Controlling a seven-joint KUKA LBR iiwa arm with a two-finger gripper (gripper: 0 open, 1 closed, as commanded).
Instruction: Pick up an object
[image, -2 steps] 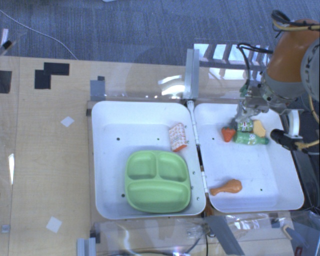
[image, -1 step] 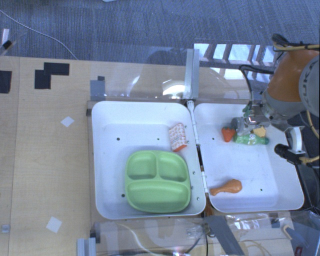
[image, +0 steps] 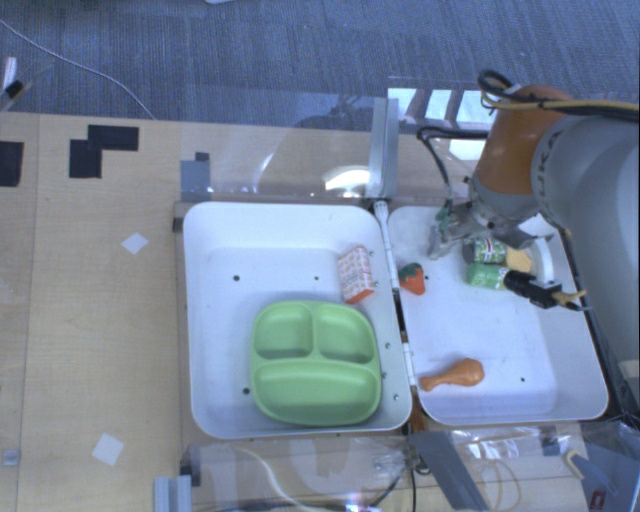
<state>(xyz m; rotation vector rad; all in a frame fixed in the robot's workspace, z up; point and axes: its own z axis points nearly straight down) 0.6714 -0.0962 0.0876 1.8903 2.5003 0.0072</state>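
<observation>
My gripper (image: 446, 232) hangs low over the far left part of the right bin (image: 520, 395). It is apart from the things around it. A small red fruit with a green top (image: 411, 279) lies just below and left of it, near the bin's left wall. A green carton (image: 487, 272) lies to the gripper's right, partly under the wrist. An orange-brown toy drumstick (image: 455, 376) rests near the bin's front. I see nothing between the fingers.
The left bin (image: 215, 300) holds a green divided plate (image: 315, 362) at its front and a small orange-and-white packet (image: 354, 274) by its right wall. A raised divider (image: 396, 300) separates the bins. The grey arm (image: 590, 180) covers the right bin's far right corner.
</observation>
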